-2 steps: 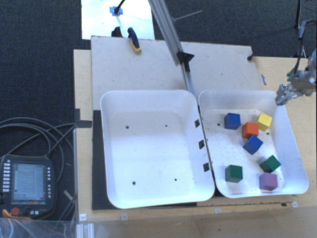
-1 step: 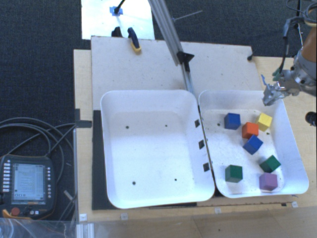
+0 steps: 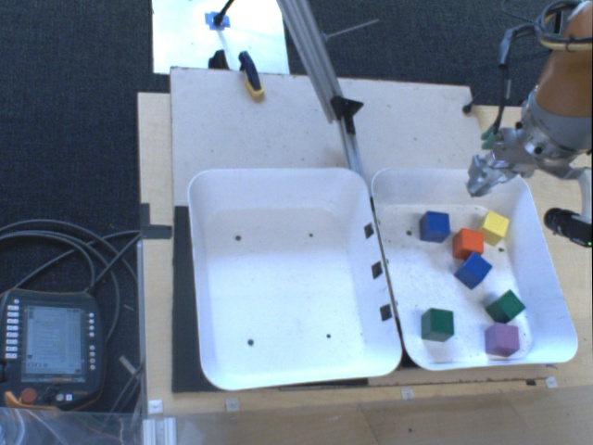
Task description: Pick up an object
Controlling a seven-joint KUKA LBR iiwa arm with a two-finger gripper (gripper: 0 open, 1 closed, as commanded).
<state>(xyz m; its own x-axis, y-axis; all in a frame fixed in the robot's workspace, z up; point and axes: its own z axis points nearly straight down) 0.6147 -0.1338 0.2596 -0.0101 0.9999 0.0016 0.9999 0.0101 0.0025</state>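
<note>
Currently I see seven small solid-coloured cubes in the right-hand shallow white bin (image 3: 547,276): a dark blue cube (image 3: 434,226), a yellow cube (image 3: 496,226), an orange cube (image 3: 468,243) touching a second blue cube (image 3: 473,270) just below it, a dark green cube (image 3: 437,324), a teal-green cube (image 3: 506,306) and a purple cube (image 3: 501,339). The orange, yellow and two blue cubes cluster near the bin's far half; the two green ones and the purple one lie toward its near rim. I can read no writing or labels on any cube.

The metallic end effector (image 3: 482,179) hangs over the far rim of the right bin, apart from every cube; whether it is apart or together I cannot tell.

The left-hand shallow white bin (image 3: 278,276) adjoins the right bin along a shared edge. The tan surface (image 3: 408,119) extends beyond both bins. A black teach pendant (image 3: 51,346) sits at lower left.
</note>
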